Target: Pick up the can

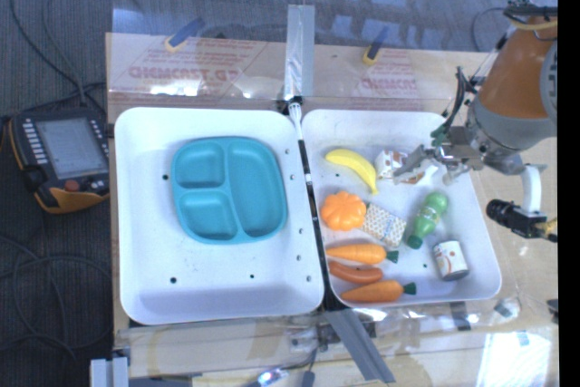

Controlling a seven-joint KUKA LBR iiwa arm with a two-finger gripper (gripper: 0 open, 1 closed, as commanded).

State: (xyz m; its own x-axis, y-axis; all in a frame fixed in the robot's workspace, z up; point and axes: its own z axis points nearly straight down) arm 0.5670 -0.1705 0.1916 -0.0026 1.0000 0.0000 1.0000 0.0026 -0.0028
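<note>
Over on the left, the left bin (145, 285) carries a blue divided plate (227, 188) and plays no part in this one. Crossing the divider, the right bin (485, 285) is crowded: a yellow banana (352, 168) up top, an orange pumpkin (343, 210) below it, a small patterned packet (384, 223) just beside that, and three carrots (361, 272) stacked along the front wall. Further right a green bottle (426, 218) lies tilted, and there is the target — the can (450, 259), white with a red mark, sitting near the bin's front right corner, just beside the bottle's base but apart from it.

And the arm (521, 95) reaches in from the right, its gripper (426, 160) low over the back of the bin, near a small white and red item (390, 163) and well short of the can. Open or clenched? Cannot tell from this angle; nothing is seen held.

So this looks like the approach step, with no grasp made. The next move likely calls for travelling toward the front right corner, lining up above the can, and descending clear of the bottle.
</note>
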